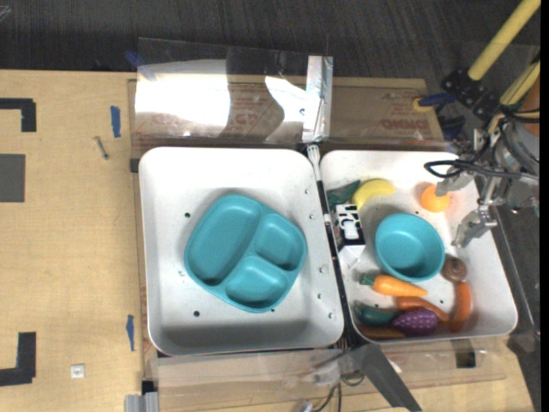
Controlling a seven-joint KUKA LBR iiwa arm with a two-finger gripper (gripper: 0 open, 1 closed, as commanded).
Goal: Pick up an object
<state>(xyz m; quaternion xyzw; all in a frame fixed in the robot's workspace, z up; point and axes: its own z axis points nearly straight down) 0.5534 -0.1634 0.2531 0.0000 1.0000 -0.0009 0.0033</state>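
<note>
Two white bins side by side on the table; left bin point(159, 230) carrying a teal divided plate point(246, 250) at its middle, slightly turned; right bin point(502, 294) crowded: teal bowl point(409, 245) near the centre, yellow lemon point(371, 191) toward the far left corner with a green piece just beside, small orange toy point(435, 197) near the far edge, carrot point(399, 287) touching the bowl's near side, purple grapes point(415, 320) by the near edge, orange-brown sausage point(462, 303) toward the near right corner, black-and-white tag point(347, 223) along the left wall; jaws point(477, 220) over the right bin's right edge, beside the bowl, nothing seen between them; width impossible to tell.
</note>
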